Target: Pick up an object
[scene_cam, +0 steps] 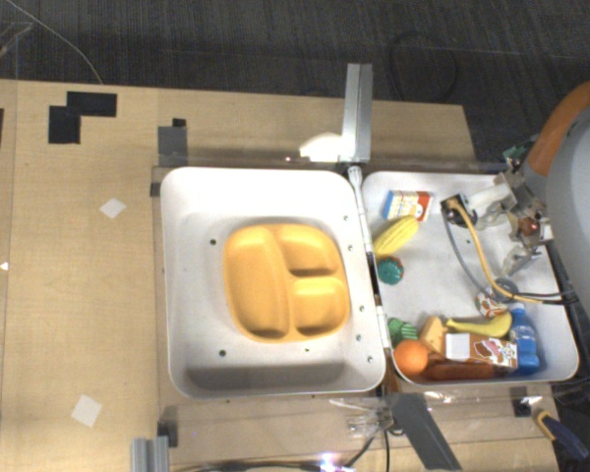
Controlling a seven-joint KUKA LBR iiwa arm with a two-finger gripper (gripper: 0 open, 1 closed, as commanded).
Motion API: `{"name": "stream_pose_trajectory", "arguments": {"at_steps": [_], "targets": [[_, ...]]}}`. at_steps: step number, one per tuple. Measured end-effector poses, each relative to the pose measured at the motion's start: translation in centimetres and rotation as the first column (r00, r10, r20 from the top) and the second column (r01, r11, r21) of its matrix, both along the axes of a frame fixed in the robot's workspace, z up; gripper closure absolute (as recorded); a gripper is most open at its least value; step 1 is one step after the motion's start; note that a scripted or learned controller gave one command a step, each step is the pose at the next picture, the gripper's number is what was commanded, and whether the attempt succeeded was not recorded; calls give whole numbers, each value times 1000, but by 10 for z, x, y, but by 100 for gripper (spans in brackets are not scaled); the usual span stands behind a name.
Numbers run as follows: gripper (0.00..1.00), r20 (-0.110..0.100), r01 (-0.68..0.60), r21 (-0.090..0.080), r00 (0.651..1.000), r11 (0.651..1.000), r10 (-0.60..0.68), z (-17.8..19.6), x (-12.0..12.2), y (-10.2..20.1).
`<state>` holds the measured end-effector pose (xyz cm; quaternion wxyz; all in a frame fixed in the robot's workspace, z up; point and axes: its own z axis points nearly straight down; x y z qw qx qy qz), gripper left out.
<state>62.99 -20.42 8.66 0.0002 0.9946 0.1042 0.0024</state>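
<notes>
Reaching in from the right, my arm (pixel 580 165) sits over the right bin's (pixel 428 268) far right edge. My gripper (pixel 519 226) hangs above that bin's upper right part, clear of the objects; cannot tell its state from this angle. Right bin contents: small carton (pixel 406 206) and corn cob (pixel 395 234) near the top left, teal ball (pixel 389 270) below them, orange (pixel 410 358), banana (pixel 480 325) and blue bottle (pixel 524 342) crowded along the bottom. Left bin (pixel 192 264) holds a yellow divided tray (pixel 285 279), centred.
</notes>
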Motion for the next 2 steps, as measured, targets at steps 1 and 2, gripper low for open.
{"name": "stream_pose_trajectory", "arguments": {"at_steps": [1,2], "targets": [[0,0,4,0,1000,1000,-4,21,-38,-1],[0,2,-1,0,1000,1000,1,1,11,1]]}}
